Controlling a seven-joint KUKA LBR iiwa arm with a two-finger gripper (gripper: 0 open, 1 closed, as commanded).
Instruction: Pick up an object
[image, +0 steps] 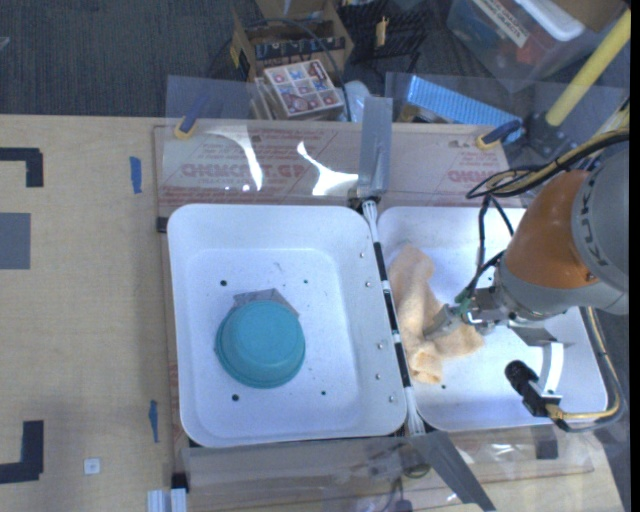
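In the right-hand shallow white plastic bin (590, 385), my grey arm with the orange band (552, 248) reaches in from the right, and my two-finger gripper (447, 320) is down on the crumpled cream-yellow cloth (418, 300) lying against the bin's left wall; whether the tool is spread or closed on fabric I cannot tell. The cloth's long axis runs from the far side of the bin toward the near side, its narrower end pointing at the near edge. I judge that a pinch taken this close to one edge could catch only a loose fold, so the limp cloth might slide out or drag as I lift.
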